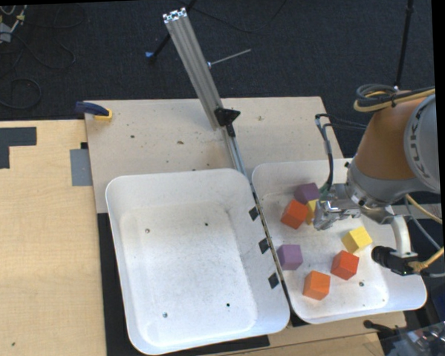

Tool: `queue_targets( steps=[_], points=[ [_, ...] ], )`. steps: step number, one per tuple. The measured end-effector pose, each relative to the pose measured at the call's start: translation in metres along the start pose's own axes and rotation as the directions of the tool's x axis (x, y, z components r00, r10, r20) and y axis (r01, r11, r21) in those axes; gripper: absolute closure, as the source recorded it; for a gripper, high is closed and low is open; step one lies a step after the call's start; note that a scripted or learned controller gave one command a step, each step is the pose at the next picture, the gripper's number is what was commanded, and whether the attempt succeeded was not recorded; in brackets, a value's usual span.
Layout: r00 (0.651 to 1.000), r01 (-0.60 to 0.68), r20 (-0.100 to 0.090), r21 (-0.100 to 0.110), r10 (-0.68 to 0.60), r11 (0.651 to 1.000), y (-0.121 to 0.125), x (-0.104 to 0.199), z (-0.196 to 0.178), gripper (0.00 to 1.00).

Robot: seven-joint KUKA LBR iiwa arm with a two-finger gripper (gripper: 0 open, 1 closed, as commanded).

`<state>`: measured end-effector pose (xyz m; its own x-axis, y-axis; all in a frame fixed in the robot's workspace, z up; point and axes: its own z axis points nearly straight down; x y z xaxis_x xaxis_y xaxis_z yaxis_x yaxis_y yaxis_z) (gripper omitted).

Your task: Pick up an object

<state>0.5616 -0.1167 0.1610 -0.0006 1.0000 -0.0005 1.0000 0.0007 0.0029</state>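
— Blocks are the quarry, and they all lie in the right bin (407, 294): an orange block (294, 214) and a purple block (306, 193) near the top, a second purple block (290, 256) by the left wall, a yellow block (357, 239), a red block (345, 264) and a second orange block (316, 284) lower down.

— Where is the pincer (322, 214)?

— Low over that bin, just beside the upper orange block and the purple one, with a scrap of yellow showing between them. Whether it is released or clenched, I cannot tell; nothing is visibly gripped.

— So which step is this?

— The reach and descent, I judge, not yet a lift. The left bin (186, 339) on the worktop (168, 135) is not involved.

— And next?

— Centre on one block, likely the orange, close squarely, then rise straight. Crowded neighbours could nudge it aside.
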Motion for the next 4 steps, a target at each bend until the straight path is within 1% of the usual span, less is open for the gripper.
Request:
queue_targets(
  steps=[1, 2, 3, 4],
  points=[
    [1.0, -0.004, 0.001, 0.0, 0.004, 1.0, -0.004, -0.011, -0.052, 1.0],
    [1.0, 0.001, 0.0, -0.001, -0.001, 1.0, -0.01, -0.005, -0.108, 1.0],
    [1.0, 0.003, -0.001, 0.004, -0.003, 1.0, 0.012, 0.041, -0.109, 1.0],
    [1.0, 0.004, -0.002, 0.004, -0.004, 1.0, 0.035, 0.096, -0.104, 1.0]
  ],
)
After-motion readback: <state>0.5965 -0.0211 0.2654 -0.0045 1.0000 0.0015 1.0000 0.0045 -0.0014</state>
